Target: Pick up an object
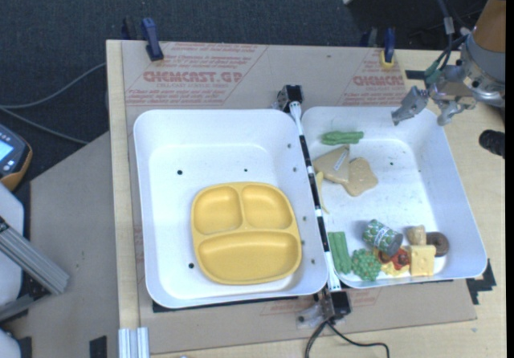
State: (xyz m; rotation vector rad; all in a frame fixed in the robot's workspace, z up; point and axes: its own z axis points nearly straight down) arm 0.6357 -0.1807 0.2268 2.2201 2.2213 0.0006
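So the claw (426, 104) is hanging over the top edge of the right bin (450, 188), fingers spread wide, nothing between them. It sits well above the stuff in there, nowhere near contact.

Using the right bin as the reference: a green bean pod (343, 137) lies near its top left, a tan cracker pile (347, 172) sits just below that, and the bottom edge has a crowded clump of toy food (389, 248), green bits, a can-looking thing, a cheese cube, all touching each other. Left of the bin is another bin holding a yellow tray (244, 231).

If I were calling the next move, I'd go for the bean pod. It's closest to the claw, sits apart from its neighbours, and it's thin enough to fit between wide fingers. Line the fingers up across its short side, come straight down, then close. The clump looks risky since the fingers could wedge between pieces and grab nothing. The crackers look flat and hard to get under.
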